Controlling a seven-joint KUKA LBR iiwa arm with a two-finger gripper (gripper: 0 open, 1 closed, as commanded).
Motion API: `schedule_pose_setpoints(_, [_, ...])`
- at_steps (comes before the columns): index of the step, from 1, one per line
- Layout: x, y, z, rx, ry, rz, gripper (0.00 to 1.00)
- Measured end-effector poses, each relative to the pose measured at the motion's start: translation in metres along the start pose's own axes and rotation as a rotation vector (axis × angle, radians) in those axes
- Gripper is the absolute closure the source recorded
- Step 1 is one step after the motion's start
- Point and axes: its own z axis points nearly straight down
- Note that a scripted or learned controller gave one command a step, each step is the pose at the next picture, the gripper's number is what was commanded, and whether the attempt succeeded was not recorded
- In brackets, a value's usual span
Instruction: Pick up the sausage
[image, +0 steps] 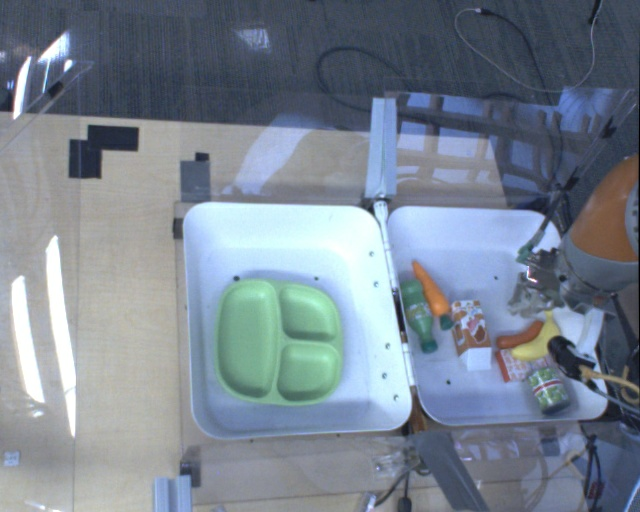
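The wooden counter (110, 300) carries two shallow white bins side by side. The left bin (200, 330) holds a green divided tray (280, 340) with three compartments, lying flat near the middle. In the right bin (460, 240), going left to right, a green bottle (419, 320) lies along the left wall with an orange carrot (431, 287) just beside it, slanting from far-left to near-right; then comes a small carton (468, 326) with a picture on it, then a white block (478, 357) on its near side. The sausage (521, 336), reddish-orange, lies near the right end of this bin with its long axis slanting, the left end nearer and the right end farther, and that right end touches or slips under a yellow banana (543, 343); which of the two I cannot tell. A red packet (513, 367) lies on the near side of the sausage, and a small can (549, 390) with a green label sits nearest the corner. The pincer (533, 285) hangs over the far side of the sausage, not touching it as far as shows; its tips blur into metal parts, so its state is something I cannot tell. The arm's orange band (605, 225) is cut off at the right edge.
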Motion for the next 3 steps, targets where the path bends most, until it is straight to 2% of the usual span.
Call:
schedule_pose_setpoints(1, [0.002, 0.002, -0.012, -0.006, 0.001, -0.004, 1.0])
schedule_pose_setpoints(2, [-0.002, -0.011, -0.011, 0.013, -0.002, -0.097, 1.0])
schedule_pose_setpoints(3, [-0.008, -0.034, 0.003, -0.018, 0.002, 0.193, 1.0])
